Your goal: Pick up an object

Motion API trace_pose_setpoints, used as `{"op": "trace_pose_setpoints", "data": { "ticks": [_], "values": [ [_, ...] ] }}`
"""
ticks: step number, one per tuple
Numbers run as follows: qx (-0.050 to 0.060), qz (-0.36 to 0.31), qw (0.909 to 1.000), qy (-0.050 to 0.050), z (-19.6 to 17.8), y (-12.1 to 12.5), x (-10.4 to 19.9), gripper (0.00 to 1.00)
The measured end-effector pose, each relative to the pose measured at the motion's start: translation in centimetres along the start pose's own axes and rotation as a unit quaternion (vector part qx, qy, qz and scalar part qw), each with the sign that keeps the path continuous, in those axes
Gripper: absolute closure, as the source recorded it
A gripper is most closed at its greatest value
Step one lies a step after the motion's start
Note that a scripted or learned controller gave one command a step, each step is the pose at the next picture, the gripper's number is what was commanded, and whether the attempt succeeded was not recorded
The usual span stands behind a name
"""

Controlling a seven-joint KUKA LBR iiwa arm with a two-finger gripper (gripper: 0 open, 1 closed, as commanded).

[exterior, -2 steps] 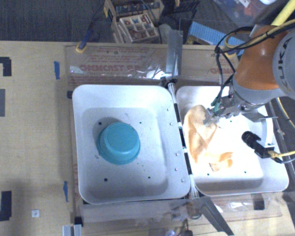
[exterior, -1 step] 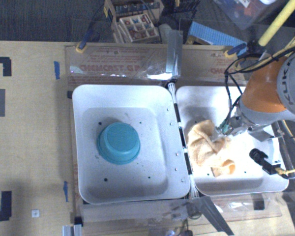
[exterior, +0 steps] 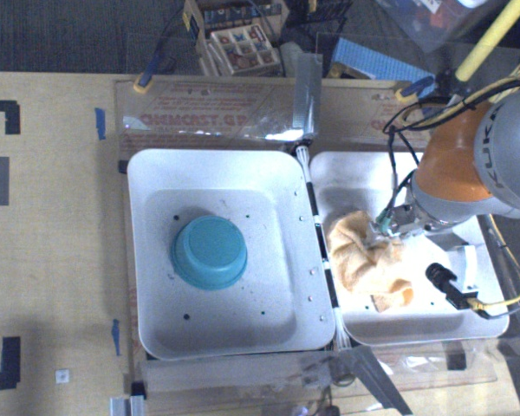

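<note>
Over the right bin: we see the gripper point(exterior: 386, 229) low at the upper right part of a crumpled tan cloth point(exterior: 360, 251), the grey arm point(exterior: 490, 167) reaching in from 3 o'clock with its orange band above the wrist.
Pincer state: we cannot tell; the tip is small and merges with the cloth folds.
Task thing: we take the tan cloth as the likely target, since the gripper sits right on it. It lies in the right bin point(exterior: 355, 178), bunched against the bin's 9 o'clock wall and spreading toward 6 o'clock.
Progress: we judge the task under way but not done. The approach and descent look complete, as the tool touches or nearly touches the cloth. The cloth seems to rest on the bin floor, so no lift is evident.
Left to do: we expect a firm pinch on a fold, then a lift clear of the bin, and a check that the cloth comes along.
Left bin point(exterior: 147, 180): we see one teal bowl point(exterior: 210, 251) lying mouth down, slightly toward 9 o'clock of the bin's centre, well apart from the arm.
Right bin contents: we see the cloth, and a small orange-brown piece point(exterior: 392, 299) at the cloth's 5 o'clock edge; whether it is part of the cloth or a separate thing we cannot tell.
Risk: we think a soft, crumpled cloth may slip from a shallow pinch.
</note>
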State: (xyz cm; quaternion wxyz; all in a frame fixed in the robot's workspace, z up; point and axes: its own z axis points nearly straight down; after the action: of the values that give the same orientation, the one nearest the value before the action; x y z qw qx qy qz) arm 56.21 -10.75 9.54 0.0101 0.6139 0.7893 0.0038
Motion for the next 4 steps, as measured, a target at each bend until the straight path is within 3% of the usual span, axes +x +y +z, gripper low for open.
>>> {"op": "trace_pose_setpoints", "data": {
  "ticks": [1,2,3,4],
  "values": [
    [0.000,0.000,1.0000,0.000,0.0,0.0,0.0,0.00],
    [0.011,0.230,0.9730,0.003,-9.0,0.0,5.8,0.00],
    [0.010,0.258,0.9662,0.002,-11.5,0.6,7.1,0.00],
    [0.010,0.218,0.9759,0.002,-13.2,-2.0,2.2,0.00]
  ]
}}
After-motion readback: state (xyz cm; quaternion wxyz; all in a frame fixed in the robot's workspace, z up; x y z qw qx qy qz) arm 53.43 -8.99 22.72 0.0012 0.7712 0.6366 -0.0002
